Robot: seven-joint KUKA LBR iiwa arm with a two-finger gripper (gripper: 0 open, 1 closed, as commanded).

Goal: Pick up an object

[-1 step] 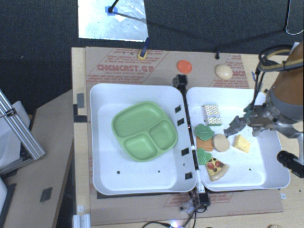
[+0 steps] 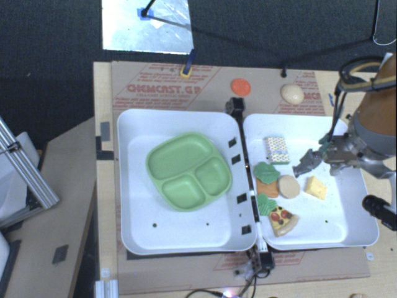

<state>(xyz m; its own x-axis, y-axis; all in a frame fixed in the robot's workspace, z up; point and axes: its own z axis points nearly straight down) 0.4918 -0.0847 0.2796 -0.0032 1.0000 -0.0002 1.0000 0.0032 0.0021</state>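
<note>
**Claw over the right bin, toy food spread beneath it**

You have the arm (image 2: 372,113) reaching in across the right bin (image 2: 347,231), with the claw (image 2: 308,164) pointing toward the divider between the two bins. Its dark fingers (image 2: 304,166) stand slightly apart, and nothing sits between them. The claw hangs above the bin floor, just beside the yellow cheese wedge (image 2: 316,188) and above and to the side of the round tan bun (image 2: 288,187).

Take the bun as your landmark. The green lettuce leaf (image 2: 267,172) touches it on the divider side, and an orange piece (image 2: 267,188) lies under that leaf, also against the bun. The cheese wedge lies just beside the bun on the arm's side. The small patterned box (image 2: 276,149) lies farther back from the bun, near the rear of the bin. The pizza slice (image 2: 283,220) lies nearer the front edge, with a second green leaf (image 2: 267,204) between it and the bun, touching the slice.

The left bin (image 2: 133,166) holds a green divided plate (image 2: 188,171), well apart from the bun. On the worktop (image 2: 155,85) behind the bins you can see an orange disc (image 2: 240,87) and a pale egg-shaped piece (image 2: 292,93).
</note>
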